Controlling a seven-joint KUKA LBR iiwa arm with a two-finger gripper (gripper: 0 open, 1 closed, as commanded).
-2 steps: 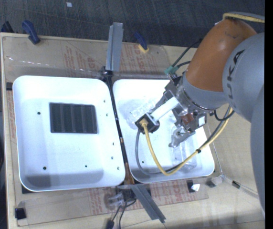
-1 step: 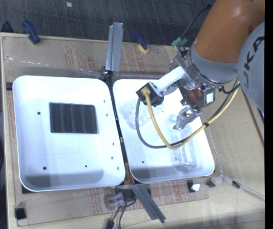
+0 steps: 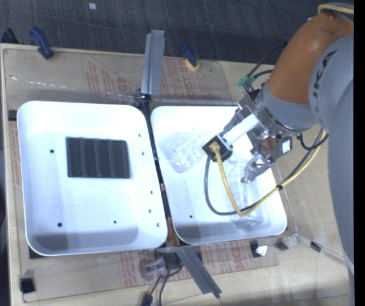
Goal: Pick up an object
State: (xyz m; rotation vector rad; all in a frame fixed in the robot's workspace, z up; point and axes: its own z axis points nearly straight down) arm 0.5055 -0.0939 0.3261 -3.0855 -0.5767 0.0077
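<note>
Camera view showed the jaws (image 3: 254, 171) low inside the right bin (image 3: 189, 225), toward the table's right edge; I cannot tell how they stood. A clear plastic object (image 3: 181, 150) lay in that bin's far-left part, apart from them.

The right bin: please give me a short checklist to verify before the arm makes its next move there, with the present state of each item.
1. End effector is over the right bin: ok.
2. Clear plastic object lies in that bin's upper left: ok.
3. End effector is above that object: not ok, it is to its right.
4. Yellow cable stays clear of the object: ok.
5. Something clear under the end effector: cannot tell.
6. Dark grid panel lies in the left bin, out of the way: ok.
</note>
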